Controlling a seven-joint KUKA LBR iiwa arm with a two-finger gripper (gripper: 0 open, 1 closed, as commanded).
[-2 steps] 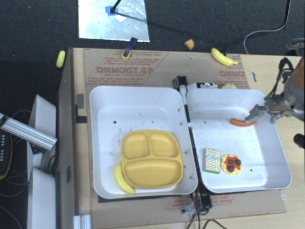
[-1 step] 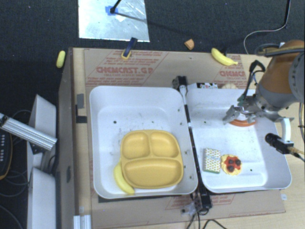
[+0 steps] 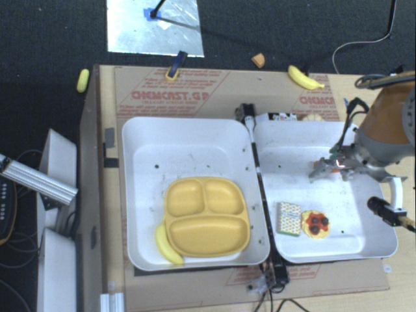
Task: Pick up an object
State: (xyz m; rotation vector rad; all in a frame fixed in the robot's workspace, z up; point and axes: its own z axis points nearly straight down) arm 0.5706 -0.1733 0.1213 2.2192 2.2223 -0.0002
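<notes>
While the gripper (image 3: 324,168) hovers right of centre, fingers' state impossible to tell, the small tart (image 3: 316,224) looks light, rigid; pinch its rim.

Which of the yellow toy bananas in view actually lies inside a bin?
The yellow plastic banana beside the yellow divided tray in the left white bin; the other banana lies on the cardboard outside the bins.

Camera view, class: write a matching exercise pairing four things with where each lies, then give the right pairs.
Things:
1. yellow tray
2. tart
3. gripper
4. orange piece

Places:
A. on the floor beyond the bench
B. left bin
C. over the right bin, upper part
D. right bin, near front edge

Pairs: 1-B, 2-D, 3-C, 4-A
</notes>
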